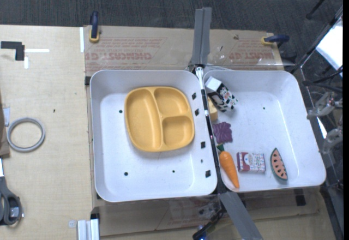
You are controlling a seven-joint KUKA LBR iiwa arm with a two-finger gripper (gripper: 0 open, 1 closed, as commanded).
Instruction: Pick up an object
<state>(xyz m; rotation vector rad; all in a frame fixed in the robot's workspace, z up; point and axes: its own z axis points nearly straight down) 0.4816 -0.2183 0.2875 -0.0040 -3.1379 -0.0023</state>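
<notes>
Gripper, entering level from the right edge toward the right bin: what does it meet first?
Probably the right bin's right wall; beyond it, the watermelon slice, though height is unclear.

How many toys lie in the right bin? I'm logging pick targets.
6: a cow carton and yellow block by the divider, purple grapes, carrot, red box, watermelon slice. More may hide underneath.

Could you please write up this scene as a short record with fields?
left bin: yellow divided plate
right bin: black-and-white toy, purple piece, carrot, red carton, watermelon slice
toy placement: most along the right bin's left wall
bench, left side: roll of tape, scissors
</notes>
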